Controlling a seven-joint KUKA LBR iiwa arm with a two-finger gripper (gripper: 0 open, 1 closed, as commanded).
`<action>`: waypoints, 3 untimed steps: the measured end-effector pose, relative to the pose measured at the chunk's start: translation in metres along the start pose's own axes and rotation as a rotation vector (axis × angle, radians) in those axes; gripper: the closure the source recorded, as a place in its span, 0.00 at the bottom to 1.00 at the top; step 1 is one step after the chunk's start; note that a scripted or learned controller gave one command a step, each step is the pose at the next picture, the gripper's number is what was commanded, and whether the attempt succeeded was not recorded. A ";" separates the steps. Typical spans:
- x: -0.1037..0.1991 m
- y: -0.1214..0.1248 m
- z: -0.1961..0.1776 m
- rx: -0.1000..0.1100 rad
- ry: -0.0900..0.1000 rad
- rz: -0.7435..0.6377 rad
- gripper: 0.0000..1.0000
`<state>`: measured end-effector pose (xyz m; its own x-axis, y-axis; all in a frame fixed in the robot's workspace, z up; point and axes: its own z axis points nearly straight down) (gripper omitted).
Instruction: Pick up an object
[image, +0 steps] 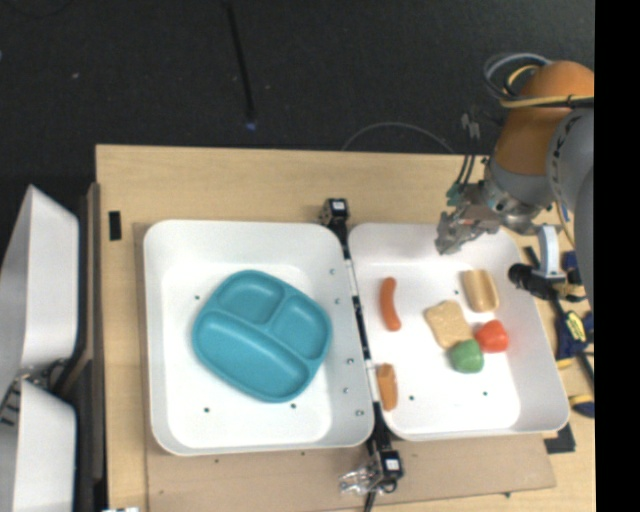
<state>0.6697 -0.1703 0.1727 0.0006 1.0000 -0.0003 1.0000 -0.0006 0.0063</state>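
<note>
Divided plate (262, 335) in left bin (165, 410); food pieces (448, 323) in right bin (530, 400).

My desk (120, 190) is a pale wood board on a dark floor. On it two white bins sit side by side, touching along their inner rims. The left bin (170, 400) carries a teal divided plate (262, 334), lying flat and turned askew, its three compartments bare. Black clamps sit at the joint between the bins, one at 12 o'clock (335, 211), one at 6 o'clock (385, 463). A thin dark cable (240, 65) runs across the floor beyond the desk. White box-like panels (45, 290) stand at 9 o'clock off the desk.
</note>
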 end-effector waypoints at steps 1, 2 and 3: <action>-0.001 0.002 -0.052 -0.001 0.000 -0.004 1.00; 0.061 0.000 -0.061 0.004 0.002 -0.008 1.00; 0.105 0.001 -0.067 0.006 0.002 -0.008 1.00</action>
<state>0.6707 -0.0652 0.2397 -0.0069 1.0000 0.0020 1.0000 0.0069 0.0005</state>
